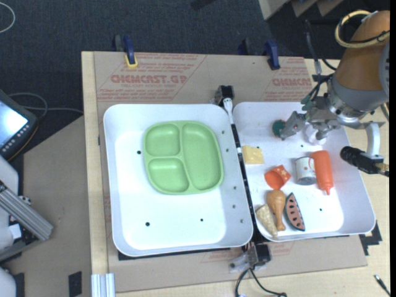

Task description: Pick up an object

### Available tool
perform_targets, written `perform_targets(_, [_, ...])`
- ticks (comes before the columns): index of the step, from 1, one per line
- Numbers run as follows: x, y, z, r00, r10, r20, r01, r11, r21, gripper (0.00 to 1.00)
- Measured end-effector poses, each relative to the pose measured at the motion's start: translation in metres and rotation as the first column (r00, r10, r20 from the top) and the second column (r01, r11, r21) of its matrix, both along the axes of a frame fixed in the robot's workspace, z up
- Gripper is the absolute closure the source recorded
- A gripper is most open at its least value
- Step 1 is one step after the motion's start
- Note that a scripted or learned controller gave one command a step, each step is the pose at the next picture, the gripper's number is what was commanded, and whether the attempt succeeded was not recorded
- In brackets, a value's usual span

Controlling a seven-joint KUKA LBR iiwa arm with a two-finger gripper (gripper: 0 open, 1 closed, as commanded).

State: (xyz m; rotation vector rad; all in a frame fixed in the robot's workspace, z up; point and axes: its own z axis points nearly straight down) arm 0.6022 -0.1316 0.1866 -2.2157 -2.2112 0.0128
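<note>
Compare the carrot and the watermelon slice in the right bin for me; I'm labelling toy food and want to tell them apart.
The carrot is plain orange; the watermelon slice is red with dark seeds and a dark rind. The carrot is a long tapered stick; the watermelon slice is a curved wedge. The carrot lies beside a silver can; the watermelon slice lies beside a drumstick. Both lie flat, roughly lengthwise, in the right bin.

Right bin (pixel 356 218) crowded along its front (toys nearly touching), open floor beside green tray (pixel 183 156) in left bin (pixel 117 184)

I saw the divided plate (pixel 184 156) in the left bin (pixel 124 215), and toy foods clustered at the right bin's (pixel 352 218) six o'clock.
</note>
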Motion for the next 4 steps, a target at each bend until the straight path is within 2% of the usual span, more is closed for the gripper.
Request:
perform_targets(1, [0.003,0.0,0.008,1.0,0.002,0.014,-0.002,1.0,-0.002,0.0])
perform_targets(3, [-0.007,0.008,-0.099,1.0,0.002,0.007,-0.002,1.0,0.0,0.0])
perform_targets(4, [-0.005,0.007,-0.085,1.0,0.001,0.015,-0.001,1.0,-0.002,1.0])
